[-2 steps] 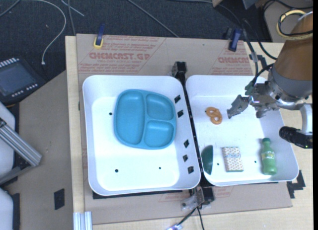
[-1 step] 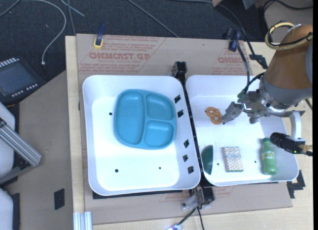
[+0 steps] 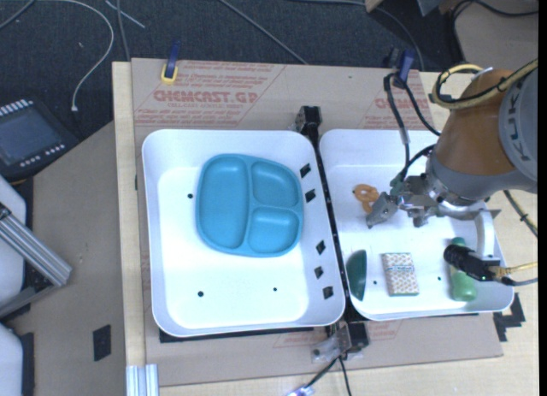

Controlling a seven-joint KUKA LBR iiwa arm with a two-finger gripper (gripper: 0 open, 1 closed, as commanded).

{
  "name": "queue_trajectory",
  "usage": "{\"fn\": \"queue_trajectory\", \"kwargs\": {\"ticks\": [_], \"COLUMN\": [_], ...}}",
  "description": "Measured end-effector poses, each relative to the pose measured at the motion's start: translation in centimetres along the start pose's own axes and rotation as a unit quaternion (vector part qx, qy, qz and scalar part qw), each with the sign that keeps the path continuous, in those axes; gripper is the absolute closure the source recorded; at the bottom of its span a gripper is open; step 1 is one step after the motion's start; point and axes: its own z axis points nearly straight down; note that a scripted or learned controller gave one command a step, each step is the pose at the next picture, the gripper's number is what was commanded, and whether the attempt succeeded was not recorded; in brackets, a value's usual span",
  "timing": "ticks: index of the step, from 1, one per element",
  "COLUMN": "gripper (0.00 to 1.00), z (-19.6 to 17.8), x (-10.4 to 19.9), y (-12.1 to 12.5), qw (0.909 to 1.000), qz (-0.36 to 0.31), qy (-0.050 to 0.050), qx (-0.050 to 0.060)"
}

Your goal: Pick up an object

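The speckled sponge block (image 3: 399,274) just below your pincer (image 3: 400,212) looks light, soft; grip its long sides. Pincer's opening: cannot tell.

Red "CHEMCAST GP" print marks the board (image 3: 214,95).

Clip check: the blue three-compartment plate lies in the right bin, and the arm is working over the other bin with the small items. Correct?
Wrong on one point: the camera view shows the blue three-compartment plate in the left white bin. The arm works over the right white bin, which holds the small items.
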Motion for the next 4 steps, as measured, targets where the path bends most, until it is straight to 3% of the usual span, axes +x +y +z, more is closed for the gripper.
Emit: {"fn": "queue_trajectory", "kwargs": {"ticks": [1, 2, 4], "gripper": [0.00, 1.00, 1.00], "z": [5.3, 3.9, -5.1], "x": [0.1, 0.0, -0.1], "y": [0.0, 0.1, -0.3], "qw": [1.0000, 1.0000, 1.0000], "qz": [0.000, 0.001, -0.001], "qy": [0.000, -0.001, -0.002], "qx": [-0.001, -0.004, -0.006]}}
